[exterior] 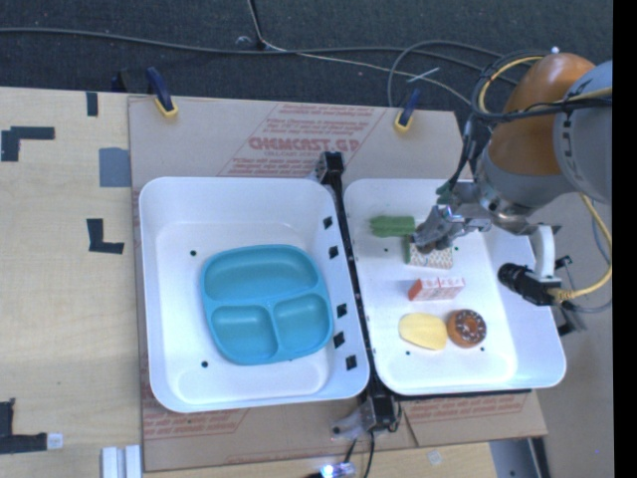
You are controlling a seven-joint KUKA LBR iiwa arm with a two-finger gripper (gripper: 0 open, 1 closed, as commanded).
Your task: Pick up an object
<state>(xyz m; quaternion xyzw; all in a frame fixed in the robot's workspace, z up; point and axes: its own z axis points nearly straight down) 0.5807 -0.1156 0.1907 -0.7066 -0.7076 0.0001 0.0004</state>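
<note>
The grey arm with its orange band (542, 93) reaches in from the right and ends in a two-finger gripper (435, 233) low over the right-hand shallow white bin (498, 366). The gripper's tip sits directly on top of a small white block with a pink speckled pattern (432, 257), which lies in the upper middle of that bin; from this slanted view the block's upper edge is covered by the gripper, so whether the jaws are apart, closed or clamped on the block cannot be told. Just to the left of the jaws, and slightly above them, lies a green elongated piece (392, 225), close to the gripper but seemingly apart from it. Just below the jaws, past the speckled block, rests a small red-and-white box (436, 289). Further below are a yellow rounded piece (424, 332) and, touching its right side, a brown doughnut-shaped piece with sprinkles (466, 328). Well to the left of the jaws, across the black divider between the bins, the left-hand white bin (169, 217) holds a light blue plastic plate with three compartments (266, 302), lying flat.
</note>
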